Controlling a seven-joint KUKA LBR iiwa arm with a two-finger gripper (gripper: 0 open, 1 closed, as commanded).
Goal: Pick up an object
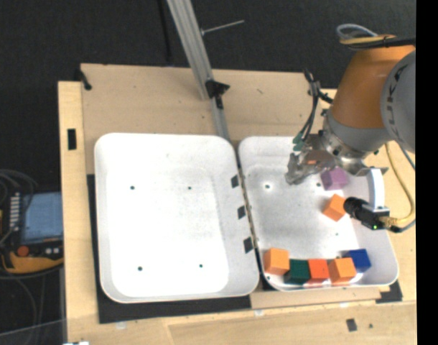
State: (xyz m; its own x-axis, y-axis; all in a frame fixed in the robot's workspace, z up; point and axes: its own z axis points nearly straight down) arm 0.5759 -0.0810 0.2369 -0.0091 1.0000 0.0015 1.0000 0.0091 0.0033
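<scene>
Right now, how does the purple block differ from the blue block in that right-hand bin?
The purple block is pale and sits high in the right bin, close under the gripper; the blue block is dark and lies near the bin's lower edge. The purple block has only a lone orange block nearby; the blue block ends a row of blocks. Both look like small cubes of similar size.

Several blocks [316, 268] line the right bin's [276, 192] near wall; the left bin [165, 214] lies beside it.

Two shallow white plastic bins [165, 214], smooth, slightly speckled. Pale wooden bench board [147, 99], matt. Slanted grey metal pole [194, 45], ribbed. Small coloured cubes [318, 268], matt. Orange arm band [366, 74], glossy.
</scene>
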